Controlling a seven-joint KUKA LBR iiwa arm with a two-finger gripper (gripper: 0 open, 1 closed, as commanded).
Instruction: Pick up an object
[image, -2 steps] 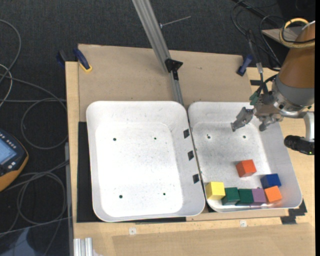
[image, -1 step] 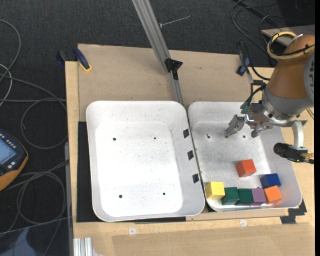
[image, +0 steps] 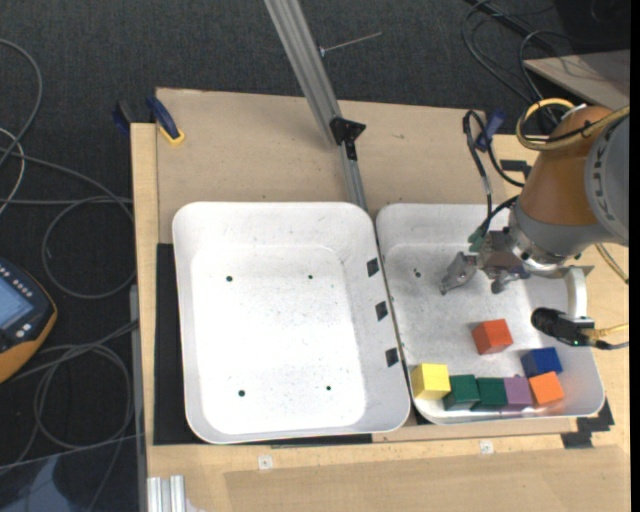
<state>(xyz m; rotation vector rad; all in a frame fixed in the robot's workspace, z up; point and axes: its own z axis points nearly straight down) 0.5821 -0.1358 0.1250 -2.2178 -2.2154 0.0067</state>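
The grey arm with its orange band reaches in from the right, over the right bin (image: 420, 240). My gripper (image: 476, 280) hangs above the upper middle of that bin, open, with nothing between its fingers. A red-orange block (image: 491, 336) lies alone on the bin floor, just below and slightly right of the gripper. Along the bin's front edge sit a yellow block (image: 432, 379), two green blocks (image: 463, 390) (image: 491, 392), a purple block (image: 518, 390) and an orange block (image: 546, 387). A blue block (image: 541, 361) rests behind the orange one.
The left bin (image: 270, 320) stands beside the right one, with small black clips (image: 380, 310) along the shared rim. A slanted metal rail (image: 320, 90) crosses the bench behind the bins. Cables lie on the floor at left.
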